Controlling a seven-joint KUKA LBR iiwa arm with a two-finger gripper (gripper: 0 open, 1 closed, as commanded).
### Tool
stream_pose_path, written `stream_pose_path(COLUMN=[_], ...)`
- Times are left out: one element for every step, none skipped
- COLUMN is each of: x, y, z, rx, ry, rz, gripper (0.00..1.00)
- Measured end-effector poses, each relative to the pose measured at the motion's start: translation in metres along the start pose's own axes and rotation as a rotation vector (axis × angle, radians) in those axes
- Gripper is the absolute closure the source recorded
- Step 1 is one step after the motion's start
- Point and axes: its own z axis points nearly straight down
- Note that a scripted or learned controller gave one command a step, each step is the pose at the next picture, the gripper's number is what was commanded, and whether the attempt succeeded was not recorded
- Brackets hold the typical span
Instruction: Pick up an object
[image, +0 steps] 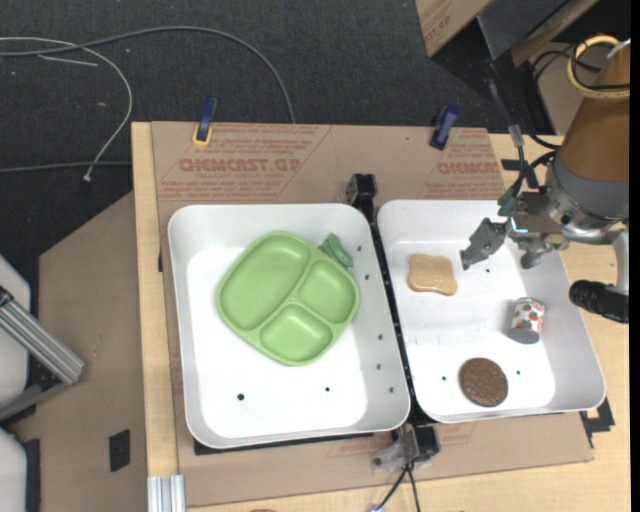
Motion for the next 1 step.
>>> stream_pose_path(x=[0.0], y=[0.0013], z=[-0.003], rx=[-0.006], ry=[-0.001], rz=[-0.001], gripper=[0.0])
